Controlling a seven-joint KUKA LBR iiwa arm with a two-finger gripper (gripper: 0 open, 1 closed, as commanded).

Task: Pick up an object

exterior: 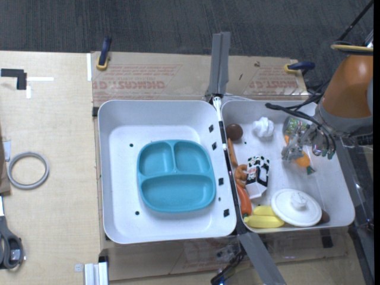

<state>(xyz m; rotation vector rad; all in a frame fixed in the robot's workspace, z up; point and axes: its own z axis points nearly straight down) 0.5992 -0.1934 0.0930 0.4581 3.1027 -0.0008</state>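
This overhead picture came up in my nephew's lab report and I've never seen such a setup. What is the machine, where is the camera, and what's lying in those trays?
The camera is fixed above a bench, looking down at a slant. The grey and orange shape at the right is a robot arm reaching in; a program drives it to pick up an object. Its gripper hangs over the right bin, near a small orange item. The tip is too cluttered to tell whether anything is held.

The left white bin holds a blue divided plate. The right bin holds a brown ball, a crumpled white piece, a black and white carton, a carrot, a banana and a white lid.

On the bench at the left lie a roll of tape and scissors.
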